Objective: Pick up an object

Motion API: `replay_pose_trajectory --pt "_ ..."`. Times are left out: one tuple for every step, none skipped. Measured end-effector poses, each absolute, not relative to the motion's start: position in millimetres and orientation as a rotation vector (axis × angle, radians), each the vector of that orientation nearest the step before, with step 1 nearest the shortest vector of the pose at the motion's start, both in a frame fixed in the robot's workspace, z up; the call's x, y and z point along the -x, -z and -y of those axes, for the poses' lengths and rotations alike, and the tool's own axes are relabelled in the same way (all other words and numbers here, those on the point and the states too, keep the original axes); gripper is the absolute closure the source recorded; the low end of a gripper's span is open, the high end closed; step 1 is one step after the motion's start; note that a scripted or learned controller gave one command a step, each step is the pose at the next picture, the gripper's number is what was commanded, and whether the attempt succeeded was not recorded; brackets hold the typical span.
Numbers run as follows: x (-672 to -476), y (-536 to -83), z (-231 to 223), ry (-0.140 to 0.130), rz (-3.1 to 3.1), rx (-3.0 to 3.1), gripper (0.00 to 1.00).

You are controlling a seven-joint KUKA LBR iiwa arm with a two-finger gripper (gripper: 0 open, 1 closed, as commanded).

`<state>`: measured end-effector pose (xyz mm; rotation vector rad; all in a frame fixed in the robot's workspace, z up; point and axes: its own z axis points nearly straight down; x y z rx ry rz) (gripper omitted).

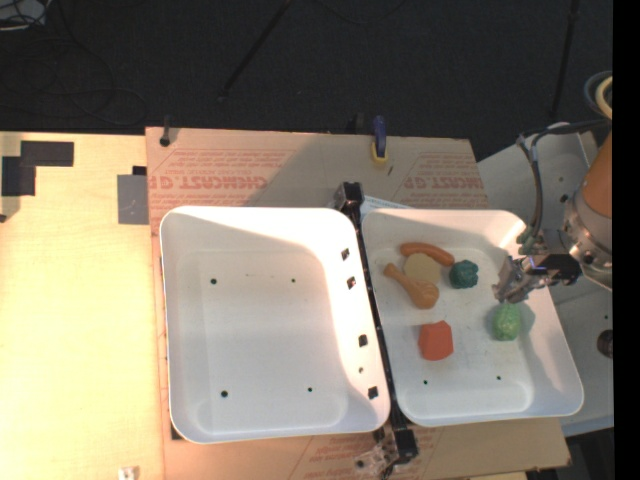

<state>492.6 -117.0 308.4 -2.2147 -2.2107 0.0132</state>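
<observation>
In the right bin [545,400] lie a light green lumpy object [508,322], a red block [435,341], a dark teal ball [463,274], an orange sausage shape [427,252] and a tan drumstick shape [415,285]. My gripper [513,285] hangs at the bin's right side, just above the light green object and to the right of the teal ball. Nothing shows between its fingers.
The left bin [180,368] adjoins the right one along a black clamp strip [362,298]. Both rest on a cardboard sheet [250,173] on a pale wooden bench [70,318]. The arm's body [600,218] enters at the right edge.
</observation>
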Motion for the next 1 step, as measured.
replay_pose_trajectory --pt "-470.8 -167.8 153.0 -0.017 2.205 2.216 1.00"
